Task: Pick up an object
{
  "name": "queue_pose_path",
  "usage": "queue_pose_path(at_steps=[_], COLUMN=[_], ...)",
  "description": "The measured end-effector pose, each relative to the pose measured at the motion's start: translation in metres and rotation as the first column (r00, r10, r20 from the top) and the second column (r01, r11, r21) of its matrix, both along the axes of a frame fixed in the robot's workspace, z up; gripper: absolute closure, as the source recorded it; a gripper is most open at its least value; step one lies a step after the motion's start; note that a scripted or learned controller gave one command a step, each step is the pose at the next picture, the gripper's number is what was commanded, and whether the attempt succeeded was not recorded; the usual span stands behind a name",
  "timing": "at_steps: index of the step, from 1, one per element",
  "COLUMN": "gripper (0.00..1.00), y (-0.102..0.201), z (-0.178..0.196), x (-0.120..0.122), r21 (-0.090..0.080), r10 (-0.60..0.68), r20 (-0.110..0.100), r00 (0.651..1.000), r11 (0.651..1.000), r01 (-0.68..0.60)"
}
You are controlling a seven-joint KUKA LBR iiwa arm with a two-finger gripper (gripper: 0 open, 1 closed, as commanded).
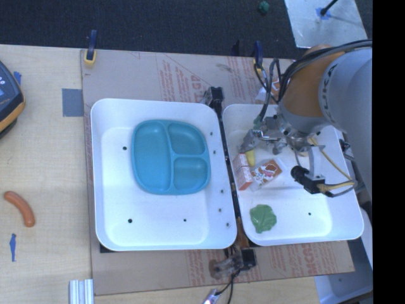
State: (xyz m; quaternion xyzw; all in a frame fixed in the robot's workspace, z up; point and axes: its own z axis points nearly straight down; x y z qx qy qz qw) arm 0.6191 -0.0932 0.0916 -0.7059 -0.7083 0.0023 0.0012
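The end effector (269, 135) of the grey arm with the orange band hangs low over the far part of the right white shallow bin (342, 223), close to the wall that this bin shares with the left white shallow bin (101, 170). I cannot tell how far it is open, and I see nothing held in it. It seems placed there because the candidates for picking lie just beside it: a small flat packet with orange and white print (259, 173) near the middle of the bin, touching or almost touching a yellowish piece (248, 154) under the metal parts. A crumpled green soft object (263, 218) lies alone nearer the front wall, well apart from the arm.

In my judgement the packet is awkward, because it is flat and near the shared wall, so there is little room on that side. The green object has open floor around it. The left bin carries a light blue plastic plate with three compartments (171, 157). An orange sausage-shaped toy (20, 208) lies outside on the wooden counter (44, 170).
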Motion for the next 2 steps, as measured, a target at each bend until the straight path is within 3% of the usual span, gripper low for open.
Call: queue_pose_path(at_steps=[1,2], gripper=[0.00,1.00], y=[-0.005,-0.006], z=[0.000,0.010], x=[-0.001,-0.001], r21=[0.001,0.000], r10=[0.000,0.000], r20=[-0.001,-0.003], r00=[1.000,1.000], r11=[1.000,1.000], r01=[0.000,0.000])
